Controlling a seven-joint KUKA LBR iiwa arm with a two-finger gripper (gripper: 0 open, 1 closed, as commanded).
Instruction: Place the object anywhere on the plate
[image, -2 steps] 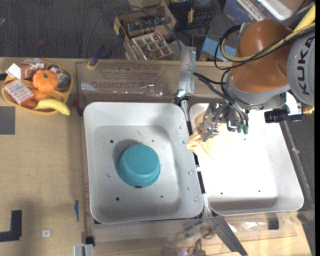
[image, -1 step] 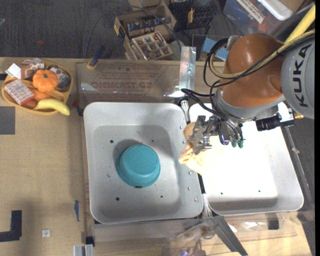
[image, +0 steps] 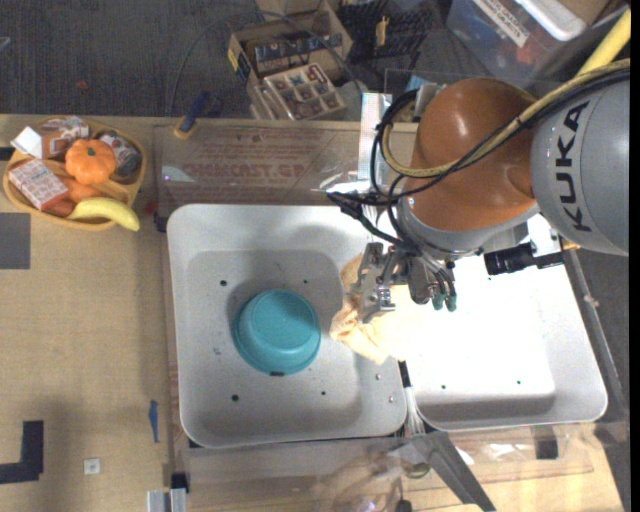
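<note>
Step in hand, by my reading: the grasp, with the carry not begun. The gripper sits over a pale yellow, crumpled-looking object at the left bin's right edge; whether it grips I cannot tell. The next move calls for a lift leftward to the teal plate (upturned-bowl shape, nearby).

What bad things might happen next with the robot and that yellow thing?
1. The pale yellow floppy object sits at the tip of the two-finger gripper, over the inner edge of the left white bin. If the grip is weak, it may drop there, short of the target.
2. The round teal plate looks domed, maybe upside down, so the object might slide off.
</note>
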